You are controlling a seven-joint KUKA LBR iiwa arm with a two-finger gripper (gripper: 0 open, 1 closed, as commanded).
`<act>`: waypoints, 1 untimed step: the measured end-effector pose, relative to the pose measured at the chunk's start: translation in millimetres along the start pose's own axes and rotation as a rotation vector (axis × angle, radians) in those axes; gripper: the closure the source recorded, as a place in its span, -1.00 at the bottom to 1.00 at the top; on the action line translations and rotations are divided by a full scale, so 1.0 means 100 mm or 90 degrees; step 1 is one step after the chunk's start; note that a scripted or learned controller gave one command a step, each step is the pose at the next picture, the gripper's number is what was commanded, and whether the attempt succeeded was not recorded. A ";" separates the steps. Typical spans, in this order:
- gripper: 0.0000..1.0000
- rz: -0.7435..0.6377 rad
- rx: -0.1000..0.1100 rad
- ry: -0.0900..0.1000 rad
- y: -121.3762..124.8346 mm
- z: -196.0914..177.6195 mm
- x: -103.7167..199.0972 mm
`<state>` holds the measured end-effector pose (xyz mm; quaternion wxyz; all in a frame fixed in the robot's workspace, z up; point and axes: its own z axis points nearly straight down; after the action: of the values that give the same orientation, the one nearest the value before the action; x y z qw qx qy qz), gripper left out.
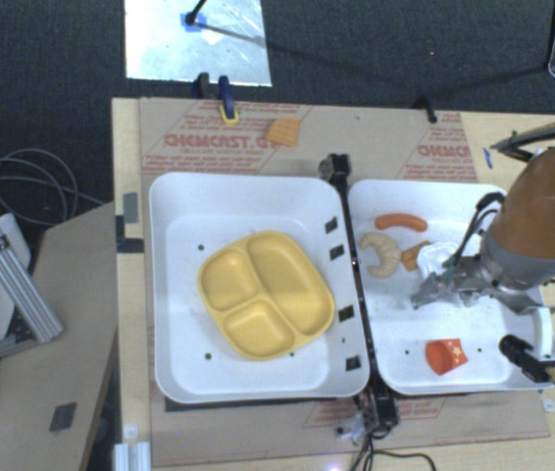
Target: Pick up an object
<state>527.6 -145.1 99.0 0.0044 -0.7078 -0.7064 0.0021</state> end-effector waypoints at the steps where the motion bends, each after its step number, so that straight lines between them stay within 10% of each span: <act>1: -1.00 0.001 -0.018 -0.009 0.11 -1.74 -0.65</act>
<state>539.9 -210.9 272.4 -0.0104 -0.7083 -0.7059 -0.0032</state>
